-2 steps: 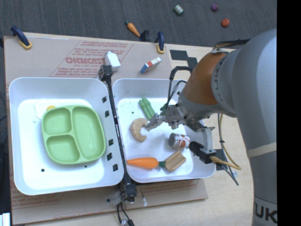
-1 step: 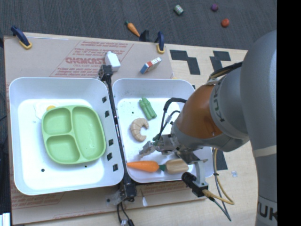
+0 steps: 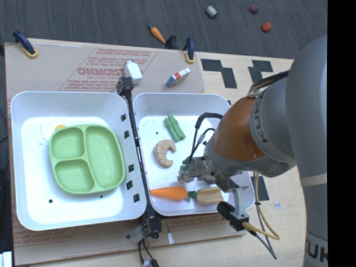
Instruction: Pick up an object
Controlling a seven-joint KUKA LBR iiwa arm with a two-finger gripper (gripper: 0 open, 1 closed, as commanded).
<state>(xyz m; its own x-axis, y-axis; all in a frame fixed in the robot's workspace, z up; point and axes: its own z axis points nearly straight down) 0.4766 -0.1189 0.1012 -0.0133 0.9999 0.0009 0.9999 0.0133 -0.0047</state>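
Surface [image 3: 67,65]: a bench covered by a flat brown cardboard sheet with red print, held at the far edge by blue-and-yellow clamps [image 3: 25,43]. Black-and-white marker squares [image 3: 222,71] sit on its right part. Beyond the bench, dark grey carpet floor [image 3: 83,4] with small items lying loose: an orange toy carrot [image 3: 157,34], a small grey-green piece, a purple bead, a red ball [image 3: 266,26].

On the cardboard behind the bins: a small red, white and blue block [image 3: 178,77] and a white box-shaped fitting [image 3: 133,71] at the top of the black divider between the bins.

Left white bin [image 3: 22,166]: a light green three-compartment plastic plate [image 3: 86,158], lying flat.

Right white bin [image 3: 147,115]: a green pod-shaped toy vegetable [image 3: 174,127] near the far wall; a tan croissant-shaped toy [image 3: 164,152] at centre; an orange toy carrot with green top [image 3: 169,193] along the near wall; a tan bread-roll-shaped toy [image 3: 208,196] just right of it, touching or nearly so.

Grey arm with orange band [image 3: 236,135] reaches over the right half of this bin and covers it. Tool [image 3: 192,171] sits low in the bin, just above the roll and right of the croissant. Cannot tell its state, nor whether anything is gripped.
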